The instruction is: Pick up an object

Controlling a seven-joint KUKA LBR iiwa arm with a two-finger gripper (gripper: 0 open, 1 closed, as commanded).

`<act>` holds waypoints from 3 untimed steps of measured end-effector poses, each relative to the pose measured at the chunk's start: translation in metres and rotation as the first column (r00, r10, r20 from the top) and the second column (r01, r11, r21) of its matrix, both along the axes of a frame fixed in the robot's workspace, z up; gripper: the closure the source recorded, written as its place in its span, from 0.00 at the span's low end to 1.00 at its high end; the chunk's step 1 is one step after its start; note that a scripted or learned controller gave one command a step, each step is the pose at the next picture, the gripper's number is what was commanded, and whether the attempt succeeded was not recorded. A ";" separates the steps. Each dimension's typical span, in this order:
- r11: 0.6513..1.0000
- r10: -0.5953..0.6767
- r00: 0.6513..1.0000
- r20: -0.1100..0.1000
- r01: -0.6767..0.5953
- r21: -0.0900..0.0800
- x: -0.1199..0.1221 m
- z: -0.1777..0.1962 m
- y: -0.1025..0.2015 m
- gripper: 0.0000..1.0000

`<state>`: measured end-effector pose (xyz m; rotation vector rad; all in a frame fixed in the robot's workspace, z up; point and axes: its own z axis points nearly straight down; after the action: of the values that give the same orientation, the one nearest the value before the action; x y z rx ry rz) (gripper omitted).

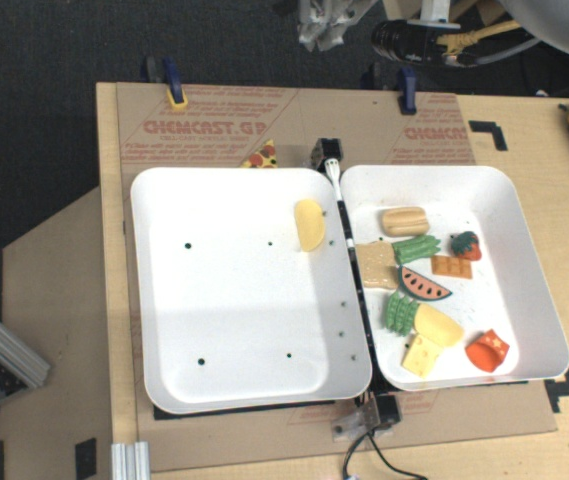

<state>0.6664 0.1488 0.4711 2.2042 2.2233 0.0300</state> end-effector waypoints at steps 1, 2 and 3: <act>1.000 -0.001 0.999 -0.037 0.000 -0.007 -0.003 -0.146 0.082 1.00; 1.000 -0.006 1.000 0.000 0.006 0.001 -0.025 0.047 0.076 1.00; 1.000 -0.006 0.999 -0.038 0.005 -0.010 -0.109 -0.083 0.076 1.00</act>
<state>0.5572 0.2249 0.3883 2.2243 2.2314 -0.0240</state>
